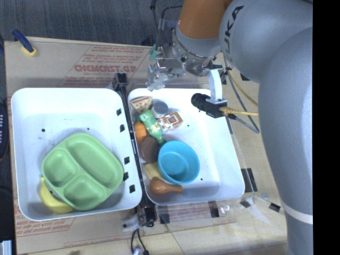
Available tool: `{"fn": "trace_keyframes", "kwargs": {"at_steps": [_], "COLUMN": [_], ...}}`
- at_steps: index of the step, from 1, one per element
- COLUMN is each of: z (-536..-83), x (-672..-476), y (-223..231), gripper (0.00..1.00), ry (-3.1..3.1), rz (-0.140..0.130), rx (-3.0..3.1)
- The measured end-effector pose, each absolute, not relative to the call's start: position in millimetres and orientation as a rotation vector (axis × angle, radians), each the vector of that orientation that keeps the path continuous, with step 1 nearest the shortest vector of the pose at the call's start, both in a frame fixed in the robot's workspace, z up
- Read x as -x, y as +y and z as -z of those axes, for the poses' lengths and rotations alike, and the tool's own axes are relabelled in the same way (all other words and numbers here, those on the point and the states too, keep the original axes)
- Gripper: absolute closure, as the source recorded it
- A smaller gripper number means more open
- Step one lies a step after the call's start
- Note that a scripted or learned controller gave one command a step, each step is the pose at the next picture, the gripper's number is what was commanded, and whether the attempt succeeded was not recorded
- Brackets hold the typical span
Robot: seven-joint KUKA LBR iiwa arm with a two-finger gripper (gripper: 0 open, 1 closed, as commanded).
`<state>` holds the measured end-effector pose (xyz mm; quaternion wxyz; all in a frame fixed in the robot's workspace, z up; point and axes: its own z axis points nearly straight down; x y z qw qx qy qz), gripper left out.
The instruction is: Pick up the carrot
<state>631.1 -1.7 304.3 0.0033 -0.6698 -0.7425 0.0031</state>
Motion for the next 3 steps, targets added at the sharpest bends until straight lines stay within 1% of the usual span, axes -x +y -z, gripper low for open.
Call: {"fn": "trace_keyframes", "kwargs": {"at_steps": [1, 2, 3], "z": [-290, -264, -545], "x": [-590.3, -542.0, -508.3], "y": [119, 115, 74], "gripper": [1.0, 1.0, 1.0], "ry": [-2.32, -2.053, -1.749], "rz": [-0.013, -0.022, 0.01], "rx": [2.11, 2.37, 2.615]}}
